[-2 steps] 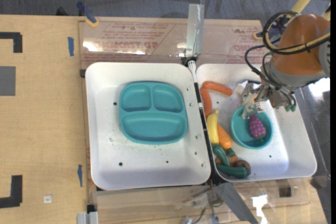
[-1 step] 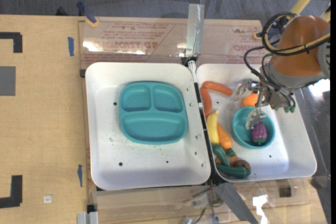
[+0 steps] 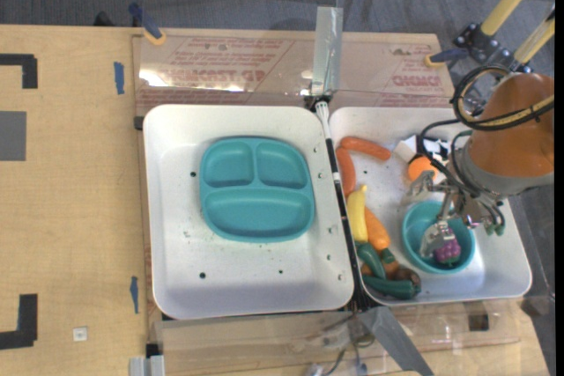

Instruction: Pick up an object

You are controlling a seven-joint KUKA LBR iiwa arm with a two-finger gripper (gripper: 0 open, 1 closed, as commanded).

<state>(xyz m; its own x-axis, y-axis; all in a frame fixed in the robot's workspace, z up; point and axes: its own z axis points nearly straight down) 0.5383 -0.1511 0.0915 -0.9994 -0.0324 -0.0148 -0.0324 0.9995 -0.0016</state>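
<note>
While the gripper (image 3: 443,233) hangs inside the teal bowl (image 3: 421,235) at the right bin's (image 3: 511,277) four o'clock, a purple object (image 3: 448,252) lies just below it — toward six o'clock — whether held, I cannot tell.

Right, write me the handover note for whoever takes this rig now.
Gripper: down inside the teal bowl in the right bin, just above a purple item. Whether it grips anything can't be told.
Things: the purple item lies in the bowl. Along the right bin's left wall lie an orange carrot-like piece, a yellow piece and green pieces. A teal divided plate sits in the left bin.
Done: arm positioned over the bowl.
Left: confirm a grasp and lift an object out.
</note>
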